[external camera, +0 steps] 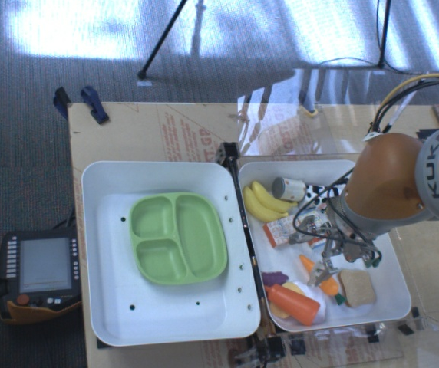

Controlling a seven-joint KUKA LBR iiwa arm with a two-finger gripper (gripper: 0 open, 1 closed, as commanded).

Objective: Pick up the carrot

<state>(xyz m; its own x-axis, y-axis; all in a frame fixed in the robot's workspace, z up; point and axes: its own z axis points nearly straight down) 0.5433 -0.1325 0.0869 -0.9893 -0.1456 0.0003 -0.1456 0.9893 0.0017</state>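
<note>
Gripper (325,271) low in right bin (394,282), right over carrot (317,275) beside bread slice (356,287); cannot tell whether pinching or spread; green plate (178,237) in left bin (100,205)

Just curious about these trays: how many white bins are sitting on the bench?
2: the left bin holds a green plate; the right bin, touching it, holds the toy food.

Left bin (104,205) had a green divided plate (179,237) sitting in it. Right bin (392,301) was pretty packed: bananas (267,202) at the top left, an orange bottle (293,303) lying near the front, and a slice of bread (357,287) toward the right. A teach pendant (38,274) lay on the floor to the left.
</note>
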